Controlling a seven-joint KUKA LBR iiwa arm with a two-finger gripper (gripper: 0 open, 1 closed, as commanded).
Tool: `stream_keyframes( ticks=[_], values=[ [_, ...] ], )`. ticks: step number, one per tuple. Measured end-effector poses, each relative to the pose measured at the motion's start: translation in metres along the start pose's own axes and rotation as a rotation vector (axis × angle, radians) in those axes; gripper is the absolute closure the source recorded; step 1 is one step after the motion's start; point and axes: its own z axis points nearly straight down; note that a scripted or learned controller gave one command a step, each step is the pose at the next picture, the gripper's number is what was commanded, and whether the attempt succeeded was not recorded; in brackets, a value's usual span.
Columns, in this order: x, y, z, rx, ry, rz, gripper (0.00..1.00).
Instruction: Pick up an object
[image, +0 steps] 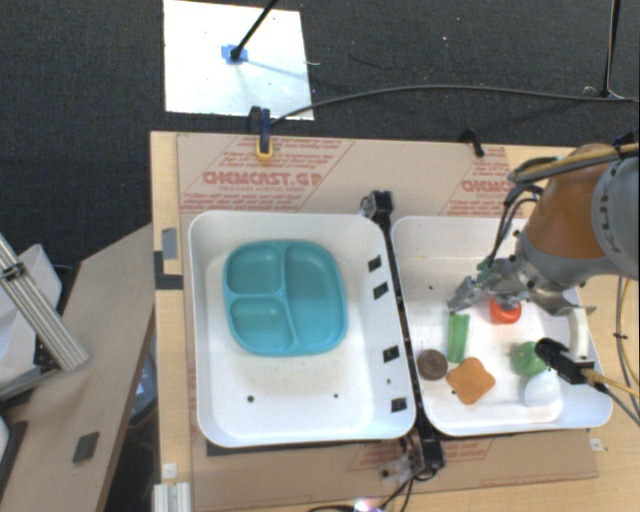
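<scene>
Pincer (487, 288) low over right bin (430, 240)

Grey arm with an orange band, reaching in from the right.

The grey KUKA arm (600, 215) enters at the right edge — its broad orange band sits just above the wrist, with dark cables looping over the top. The wrist bends downward and leftward, ending in the metal two-finger gripper (480, 290). The gripper hangs low, tilted at a slant — its fingertips point toward the lower left.
</scene>
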Motion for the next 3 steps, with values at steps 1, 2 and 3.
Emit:
stream_keyframes(
  ticks=[1, 2, 3],
  values=[
    [0.0, 0.001, -0.012, -0.003, -0.001, 0.0, 1.0],
    [-0.003, 0.0, -0.056, -0.003, -0.001, -0.002, 1.0],
    [-0.01, -0.001, -0.119, -0.006, -0.003, -0.002, 1.0]
  ],
)
